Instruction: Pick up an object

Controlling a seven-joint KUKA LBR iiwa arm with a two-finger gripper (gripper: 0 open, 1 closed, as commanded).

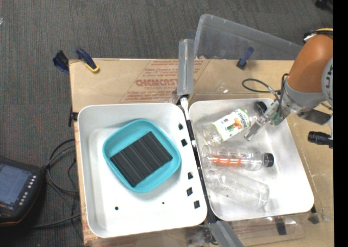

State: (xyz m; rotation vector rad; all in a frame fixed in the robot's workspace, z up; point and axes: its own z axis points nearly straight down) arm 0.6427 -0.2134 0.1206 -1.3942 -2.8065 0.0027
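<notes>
Clear bottles [235, 160] blur w/ bin [293, 186].

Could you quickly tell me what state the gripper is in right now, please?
Gripper: over the right bin, just beside the labelled bottle; whether it is open or shut cannot be told.

Robotics lab, my bench a plywood board [136, 77] clamped with blue clamps [87, 60], two white bins [92, 213] on it, teach pendant [16, 189] on grey carpet [109, 12], loose cables [60, 159], clear plastic shield [239, 39]
</notes>
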